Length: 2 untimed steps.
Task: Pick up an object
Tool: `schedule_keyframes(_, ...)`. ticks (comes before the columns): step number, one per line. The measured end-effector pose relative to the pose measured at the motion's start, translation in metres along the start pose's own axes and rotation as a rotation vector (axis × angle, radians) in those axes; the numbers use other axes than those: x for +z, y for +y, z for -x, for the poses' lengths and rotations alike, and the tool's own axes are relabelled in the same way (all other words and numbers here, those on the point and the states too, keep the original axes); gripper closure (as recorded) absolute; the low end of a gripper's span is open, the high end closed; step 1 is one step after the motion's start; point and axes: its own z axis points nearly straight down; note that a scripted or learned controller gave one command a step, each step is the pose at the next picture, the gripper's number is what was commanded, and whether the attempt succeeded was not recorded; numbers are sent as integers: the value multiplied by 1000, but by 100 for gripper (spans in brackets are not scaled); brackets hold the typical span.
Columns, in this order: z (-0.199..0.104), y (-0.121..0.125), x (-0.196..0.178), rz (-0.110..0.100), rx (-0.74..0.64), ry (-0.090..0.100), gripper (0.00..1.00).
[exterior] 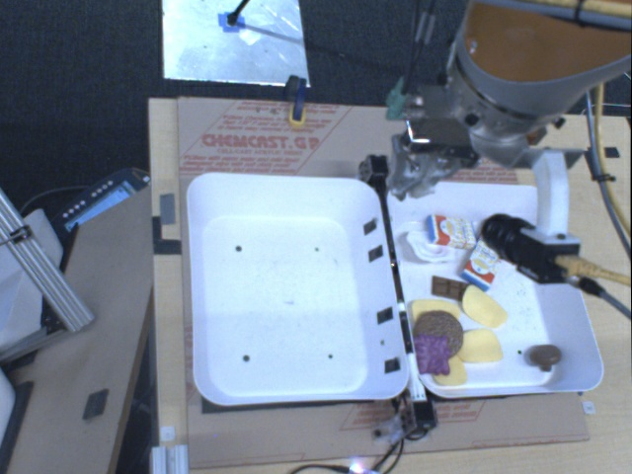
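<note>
Grey two-finger gripper (413,178): at right white bin's (573,363) far-left corner; grip state indeterminate. Nearest candidate: red-and-white carton (451,231), just near-right of it.

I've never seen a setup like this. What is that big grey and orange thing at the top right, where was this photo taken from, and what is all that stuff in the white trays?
It is a robot arm, reaching in from the right. The single camera sits above the bench and looks down at a slant. At the arm's lower end is its gripper, the part that grabs things; it hangs over the top left corner of the right bin, and I cannot tell from here whether it holds anything. The right bin contains small items: two little red, white and blue packets, a brown chocolate-like square, yellow chip-shaped pieces, a brown cookie, a purple toy and a small brown lump. The left bin sits beside it.
</note>
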Motion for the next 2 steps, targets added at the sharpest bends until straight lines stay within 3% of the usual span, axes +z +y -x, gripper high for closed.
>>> schedule_keyframes(2, -49, 1, 13, 0, 2, 0, 100)
